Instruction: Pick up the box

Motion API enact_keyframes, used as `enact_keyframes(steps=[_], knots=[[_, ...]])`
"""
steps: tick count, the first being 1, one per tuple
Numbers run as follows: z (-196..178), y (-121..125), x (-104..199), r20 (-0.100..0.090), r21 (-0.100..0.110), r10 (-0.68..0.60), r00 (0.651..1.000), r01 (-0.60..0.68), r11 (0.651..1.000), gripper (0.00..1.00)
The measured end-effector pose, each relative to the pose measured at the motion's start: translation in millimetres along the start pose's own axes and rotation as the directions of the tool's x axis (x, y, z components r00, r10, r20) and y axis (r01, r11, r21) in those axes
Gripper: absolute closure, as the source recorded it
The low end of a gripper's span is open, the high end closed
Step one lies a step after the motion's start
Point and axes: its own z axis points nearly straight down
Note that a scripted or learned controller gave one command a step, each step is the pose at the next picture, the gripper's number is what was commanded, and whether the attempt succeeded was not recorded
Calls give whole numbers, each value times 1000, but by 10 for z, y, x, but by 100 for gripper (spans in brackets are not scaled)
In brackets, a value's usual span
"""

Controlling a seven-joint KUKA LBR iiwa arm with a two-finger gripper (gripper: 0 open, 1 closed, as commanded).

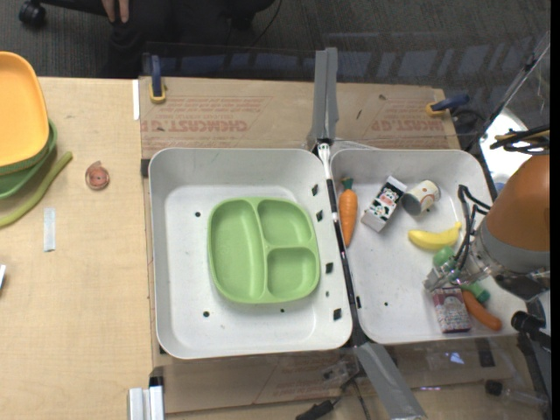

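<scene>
The box (384, 204) is a small white carton with black cow-like patches, lying tilted in the upper part of the right bin (385, 318), right of a carrot (347, 215). The gripper (448, 276) sits low on the right over a pinkish packet (451, 311); can't tell its state. The left bin (175, 322) has a smooth green divided tray (262, 250).

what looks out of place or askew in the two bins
The small black-and-white box lies tilted at a slant in the right bin, square to none of its walls. A carrot sits against the divider. The green divided tray in the left bin is slightly rotated. Nothing looks spilled or broken.
</scene>
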Motion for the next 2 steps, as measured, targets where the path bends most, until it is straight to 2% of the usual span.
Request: enact_keyframes(steps=[1, 2], knots=[[-1, -150, -511, -1, 0, 15, 1000, -15, 1000, 100], [-547, -157, -540, 2, -2, -371, 929, 371, 929, 100]])
